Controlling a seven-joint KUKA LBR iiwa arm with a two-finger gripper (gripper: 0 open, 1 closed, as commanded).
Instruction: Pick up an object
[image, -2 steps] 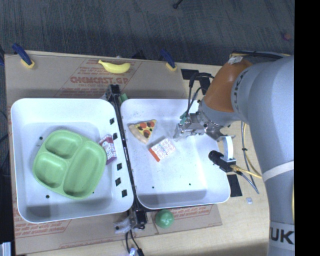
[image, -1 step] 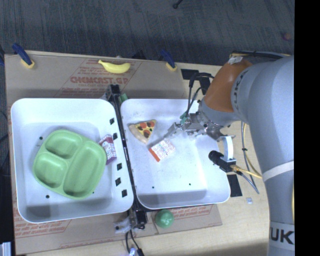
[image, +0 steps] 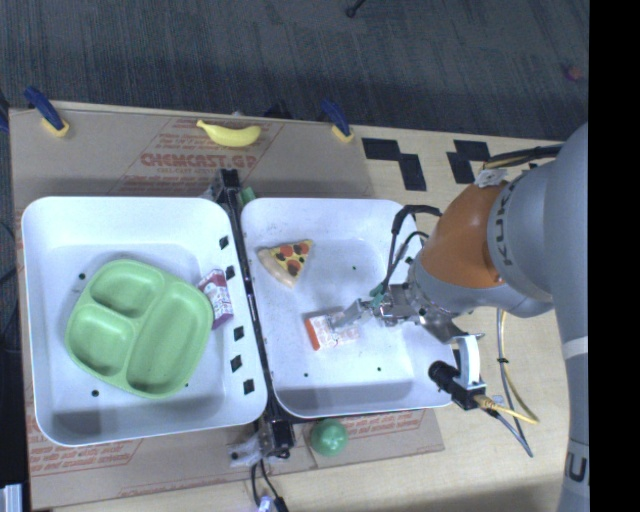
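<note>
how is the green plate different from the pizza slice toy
The green plate lies in the left bin; the pizza slice lies in the right bin. The plate is far larger. The plate is plain green with three compartments; the slice is tan with red and dark toppings. Both lie flat, untouched.

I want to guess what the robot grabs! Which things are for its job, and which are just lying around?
For the job:
two-finger gripper
orange-and-white flat packet
toy pizza slice
right white bin

Lying about:
green divided plastic plate
small dark wrapper
yellow banana
green ball
</note>
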